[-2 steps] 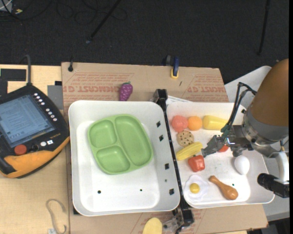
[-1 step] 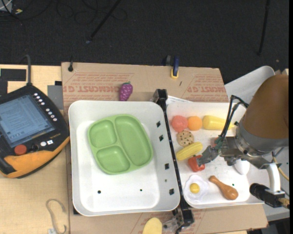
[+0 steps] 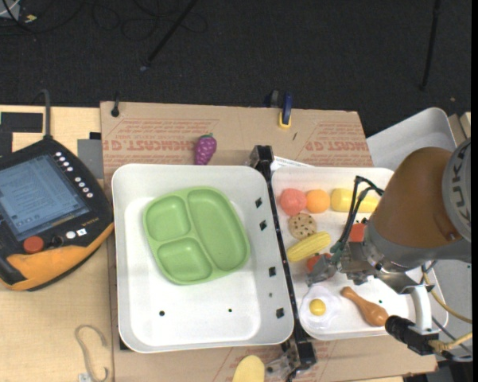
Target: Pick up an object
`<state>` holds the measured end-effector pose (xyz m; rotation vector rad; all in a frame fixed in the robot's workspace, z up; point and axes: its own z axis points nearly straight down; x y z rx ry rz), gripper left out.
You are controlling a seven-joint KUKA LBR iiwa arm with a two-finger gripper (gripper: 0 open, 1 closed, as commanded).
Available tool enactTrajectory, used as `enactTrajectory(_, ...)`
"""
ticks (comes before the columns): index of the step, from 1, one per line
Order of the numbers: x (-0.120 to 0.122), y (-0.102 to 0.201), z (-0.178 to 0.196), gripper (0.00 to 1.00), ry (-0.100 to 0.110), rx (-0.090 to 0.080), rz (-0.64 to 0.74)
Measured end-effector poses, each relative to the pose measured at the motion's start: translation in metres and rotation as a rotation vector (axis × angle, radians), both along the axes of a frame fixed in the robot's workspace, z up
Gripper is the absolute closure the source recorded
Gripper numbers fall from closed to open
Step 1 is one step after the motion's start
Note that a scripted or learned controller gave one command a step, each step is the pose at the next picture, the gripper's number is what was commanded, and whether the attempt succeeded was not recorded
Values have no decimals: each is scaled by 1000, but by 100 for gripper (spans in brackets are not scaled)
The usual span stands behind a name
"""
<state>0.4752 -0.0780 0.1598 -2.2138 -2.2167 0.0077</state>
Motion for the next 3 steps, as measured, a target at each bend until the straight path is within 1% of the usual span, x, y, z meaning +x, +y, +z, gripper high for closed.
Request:
enactTrajectory(1, 3, -6, -48, 0, -1, -1, -1)
enactTrajectory(2, 2, -5, -73, 0, -7, -3, -2)
enactTrajectory(3, 2, -6, -62, 100, -6, -1, -10)
